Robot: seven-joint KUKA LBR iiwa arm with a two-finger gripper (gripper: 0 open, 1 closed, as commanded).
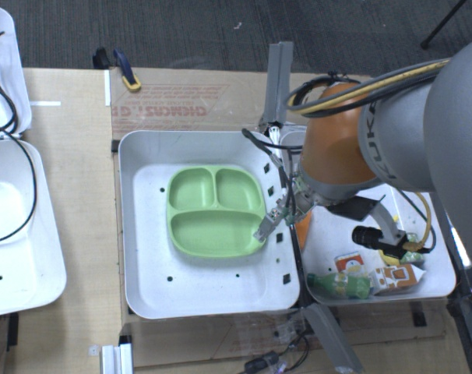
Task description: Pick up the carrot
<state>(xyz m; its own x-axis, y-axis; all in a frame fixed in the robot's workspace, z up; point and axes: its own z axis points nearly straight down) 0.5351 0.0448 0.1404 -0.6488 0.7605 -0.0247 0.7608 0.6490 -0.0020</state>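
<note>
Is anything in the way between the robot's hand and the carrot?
Hard to tell. The gripper sits low by the wall between the two bins, at the green plate's right edge. A small orange sliver, maybe the carrot, peeks out right beside it in the right bin. The arm's own wrist covers most of that spot.

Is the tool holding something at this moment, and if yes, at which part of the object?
It cannot be told. The tool sits low at the wall between the two bins, and the arm covers it. No carrot is seen between its tips.
</note>
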